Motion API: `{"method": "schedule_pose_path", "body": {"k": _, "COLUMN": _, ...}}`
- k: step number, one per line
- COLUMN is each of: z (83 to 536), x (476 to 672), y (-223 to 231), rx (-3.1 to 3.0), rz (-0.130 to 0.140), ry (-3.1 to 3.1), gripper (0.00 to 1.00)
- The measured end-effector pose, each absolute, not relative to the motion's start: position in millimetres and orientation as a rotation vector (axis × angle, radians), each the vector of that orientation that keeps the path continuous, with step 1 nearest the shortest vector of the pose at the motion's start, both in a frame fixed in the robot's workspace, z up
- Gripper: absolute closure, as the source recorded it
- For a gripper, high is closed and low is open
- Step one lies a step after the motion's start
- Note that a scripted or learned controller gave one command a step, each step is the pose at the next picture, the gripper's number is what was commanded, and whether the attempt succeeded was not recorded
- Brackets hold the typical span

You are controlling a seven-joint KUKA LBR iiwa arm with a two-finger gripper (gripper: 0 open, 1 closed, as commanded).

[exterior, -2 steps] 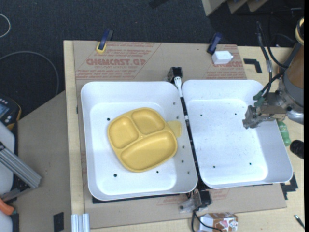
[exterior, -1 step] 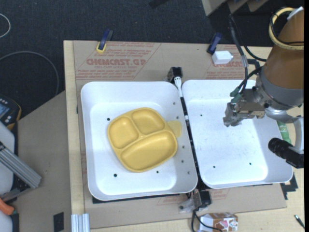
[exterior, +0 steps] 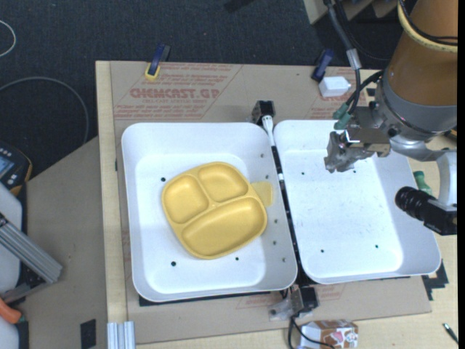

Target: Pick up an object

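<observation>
Plate (exterior: 213,209) lies flat, long axis tilted diagonally

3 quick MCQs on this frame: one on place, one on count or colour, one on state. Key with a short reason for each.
1. Which bin holds the yellow divided plate?
A. left bin
B. right bin
C. neither, it lies on the bench

2. How many compartments does the plate have?
A. two
B. three
C. five

3. Where is the end effector?
A. pressed onto the plate
B. over the right bin, apart from the plate
C. outside both bins, above the cardboard

Key: 1 A, the plate lies inside the left bin. 2 B, two small sections and one large one show. 3 B, it hangs above the right bin near its far left corner, with the divider between it and the plate.
</observation>
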State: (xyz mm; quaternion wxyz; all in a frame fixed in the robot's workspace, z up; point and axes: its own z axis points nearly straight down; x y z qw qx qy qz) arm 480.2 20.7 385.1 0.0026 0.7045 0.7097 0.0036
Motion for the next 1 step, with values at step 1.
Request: {"method": "schedule_pose_path", "body": {"k": 1, "z": 420.6, "x": 479.7, "y": 83.7, "rx": 2.212, "rz": 0.008, "ry": 2.227, "gripper": 1.00}}
